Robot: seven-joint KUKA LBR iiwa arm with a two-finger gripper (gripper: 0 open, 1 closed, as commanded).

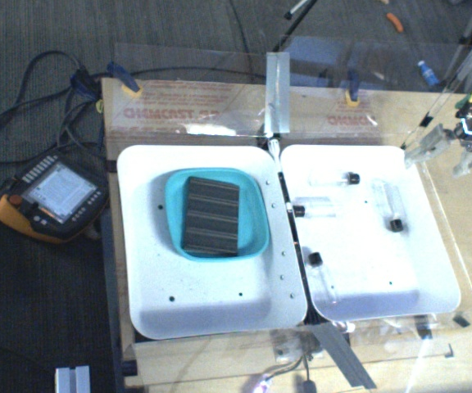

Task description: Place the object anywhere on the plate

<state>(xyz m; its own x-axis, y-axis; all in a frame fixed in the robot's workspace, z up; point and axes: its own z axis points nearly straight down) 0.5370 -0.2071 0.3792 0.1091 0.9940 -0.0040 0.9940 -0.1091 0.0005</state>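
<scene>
A dark grey ribbed block (pixel 211 215) lies flat on the cyan plate (pixel 256 219), which sits in the left white bin (pixel 146 293). The block covers most of the plate's middle. My gripper (pixel 464 131) is at the far right edge of the view, beyond the back right corner of the right bin (pixel 433 293) and far from the block and plate. It is mostly cut off by the frame edge, and nothing is seen in it.
Several clear tubes with black caps lie in the right bin, for example one (pixel 349 178) near the back, one (pixel 393 211) at the right and one (pixel 316 264) near the divider. A teach pendant (pixel 56 195) sits left of the bench.
</scene>
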